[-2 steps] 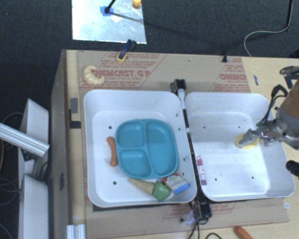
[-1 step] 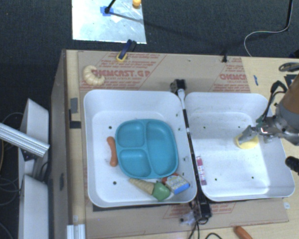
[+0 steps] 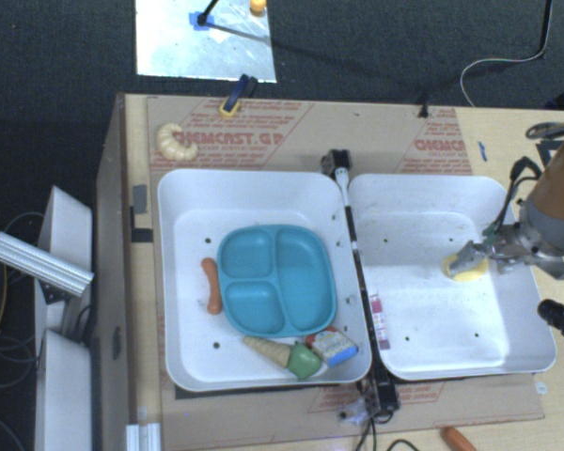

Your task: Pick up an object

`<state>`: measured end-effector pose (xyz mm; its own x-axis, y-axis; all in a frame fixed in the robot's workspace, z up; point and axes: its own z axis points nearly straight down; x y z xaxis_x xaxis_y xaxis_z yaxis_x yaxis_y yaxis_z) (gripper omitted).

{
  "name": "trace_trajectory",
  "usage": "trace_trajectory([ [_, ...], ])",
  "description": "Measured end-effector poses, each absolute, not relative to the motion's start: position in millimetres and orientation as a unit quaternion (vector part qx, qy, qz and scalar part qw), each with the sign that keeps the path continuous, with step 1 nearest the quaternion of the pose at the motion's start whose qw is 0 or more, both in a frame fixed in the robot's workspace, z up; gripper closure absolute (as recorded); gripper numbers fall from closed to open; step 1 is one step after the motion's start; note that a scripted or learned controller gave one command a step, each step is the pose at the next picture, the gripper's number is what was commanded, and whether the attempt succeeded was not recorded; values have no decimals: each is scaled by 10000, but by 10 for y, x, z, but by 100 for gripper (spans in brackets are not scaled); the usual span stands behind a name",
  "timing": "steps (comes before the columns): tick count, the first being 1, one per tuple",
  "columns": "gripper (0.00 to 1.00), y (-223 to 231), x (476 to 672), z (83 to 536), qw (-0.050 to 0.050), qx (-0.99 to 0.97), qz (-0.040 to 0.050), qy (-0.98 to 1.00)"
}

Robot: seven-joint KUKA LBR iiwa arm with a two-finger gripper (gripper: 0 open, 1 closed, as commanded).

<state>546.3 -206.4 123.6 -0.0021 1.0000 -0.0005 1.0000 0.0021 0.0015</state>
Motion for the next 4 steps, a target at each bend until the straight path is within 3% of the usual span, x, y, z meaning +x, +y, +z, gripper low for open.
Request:
trace_trajectory([
  [2,0,-2066,5482,1391,14,7059,8,7083],
  [4,0,-2043,5569,1257,10,7057,3,7086],
])
